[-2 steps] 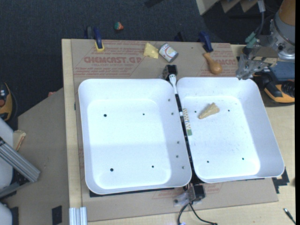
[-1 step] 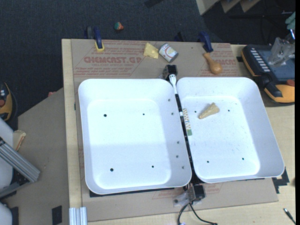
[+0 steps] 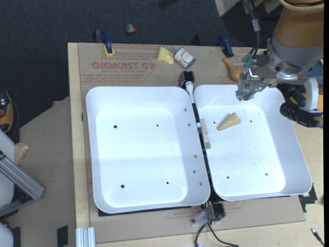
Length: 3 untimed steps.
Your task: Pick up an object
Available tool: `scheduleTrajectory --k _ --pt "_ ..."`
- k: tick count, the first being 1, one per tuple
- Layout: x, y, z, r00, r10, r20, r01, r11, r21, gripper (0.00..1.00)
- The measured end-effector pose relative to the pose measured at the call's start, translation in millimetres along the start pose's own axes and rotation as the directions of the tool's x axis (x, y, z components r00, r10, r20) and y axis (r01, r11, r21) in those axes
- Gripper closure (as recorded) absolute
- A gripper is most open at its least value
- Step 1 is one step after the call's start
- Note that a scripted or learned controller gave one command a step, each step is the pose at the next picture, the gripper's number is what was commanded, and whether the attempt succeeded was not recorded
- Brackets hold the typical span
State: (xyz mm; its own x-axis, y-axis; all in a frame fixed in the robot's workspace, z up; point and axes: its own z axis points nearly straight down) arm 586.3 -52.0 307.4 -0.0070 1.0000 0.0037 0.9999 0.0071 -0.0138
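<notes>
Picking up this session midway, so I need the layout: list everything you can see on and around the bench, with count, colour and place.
white bins: 2, white, side by side on the bench
tan wedge: 1, tan, lying in the right bin's upper half
slim green-and-white item: 1, along the seam between the bins
yellow piece: 1, yellow, on the board behind the bins
small white box: 1, white and grey, next to the yellow piece
orange-tan object: 1, on the board behind the right bin
blue clamps: 2, blue, at the board's far edge
small ball: 1, orange and green, on the dark floor
arm: 1, grey with an orange band, at upper right
tool: 1, dark grey, over the right bin's far edge, above the wedge
</notes>
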Motion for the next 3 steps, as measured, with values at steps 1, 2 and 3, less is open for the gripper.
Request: scheduleTrajectory --k 1,2,3 --pt "-59.0 6.7 -72.8 1.0 0.013 0.009 -0.013 1.0 -0.024 1.0" --pt "79.2 13.6 -22.9 1.0 -0.007 -0.002 0.007 1.0 -0.007 1.0" --pt "200.3 18.2 -58.2 1.0 -0.007 -0.001 0.007 1.0 -0.021 1.0"
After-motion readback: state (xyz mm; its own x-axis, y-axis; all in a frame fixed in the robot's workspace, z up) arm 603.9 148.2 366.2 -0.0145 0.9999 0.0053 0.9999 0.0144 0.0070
